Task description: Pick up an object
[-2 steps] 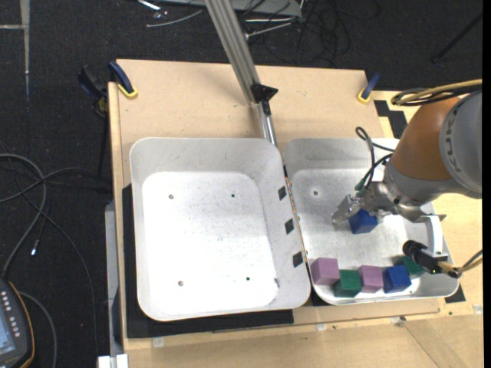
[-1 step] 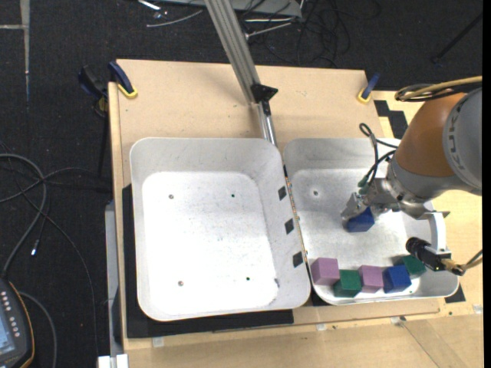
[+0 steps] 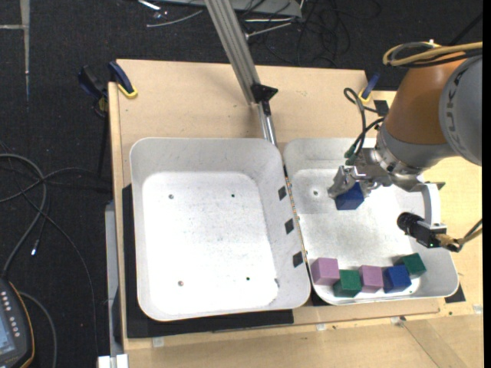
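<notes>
My gripper (image 3: 349, 188) hangs over the upper middle of the right bin (image 3: 322, 159), and a blue block (image 3: 350, 198) sits between its fingers, lifted clear of the bin floor. Along the bin's near edge lie several more blocks: a purple one (image 3: 325, 270), a green one (image 3: 349, 282), a second purple one (image 3: 373, 277), another blue one (image 3: 397, 277) and a dark green one (image 3: 414, 264).
The left bin (image 3: 153, 159) lies beside the right one, with a row of black clips (image 3: 290, 225) along the shared rim. A slanted metal pole (image 3: 234, 44) crosses the bench's far side. A black fitting (image 3: 418, 228) on the arm hangs over the right bin's right part.
</notes>
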Action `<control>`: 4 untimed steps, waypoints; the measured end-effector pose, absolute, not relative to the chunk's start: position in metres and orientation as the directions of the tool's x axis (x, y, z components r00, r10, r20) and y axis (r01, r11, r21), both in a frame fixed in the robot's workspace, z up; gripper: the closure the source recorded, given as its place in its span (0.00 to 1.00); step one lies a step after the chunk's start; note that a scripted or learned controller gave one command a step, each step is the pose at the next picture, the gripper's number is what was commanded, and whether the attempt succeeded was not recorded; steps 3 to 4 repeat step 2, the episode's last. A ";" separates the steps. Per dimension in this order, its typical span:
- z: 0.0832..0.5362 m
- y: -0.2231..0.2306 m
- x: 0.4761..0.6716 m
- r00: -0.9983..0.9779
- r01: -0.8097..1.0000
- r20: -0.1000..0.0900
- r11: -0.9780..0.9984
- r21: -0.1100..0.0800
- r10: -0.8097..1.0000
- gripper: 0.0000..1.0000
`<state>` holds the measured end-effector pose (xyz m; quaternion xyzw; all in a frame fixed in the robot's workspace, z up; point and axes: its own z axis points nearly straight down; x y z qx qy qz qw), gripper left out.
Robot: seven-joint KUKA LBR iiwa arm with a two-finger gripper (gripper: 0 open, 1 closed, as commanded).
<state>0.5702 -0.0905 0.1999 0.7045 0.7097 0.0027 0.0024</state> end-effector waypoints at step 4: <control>0.194 0.037 0.622 -0.009 1.000 0.002 0.009 0.000 1.000 1.00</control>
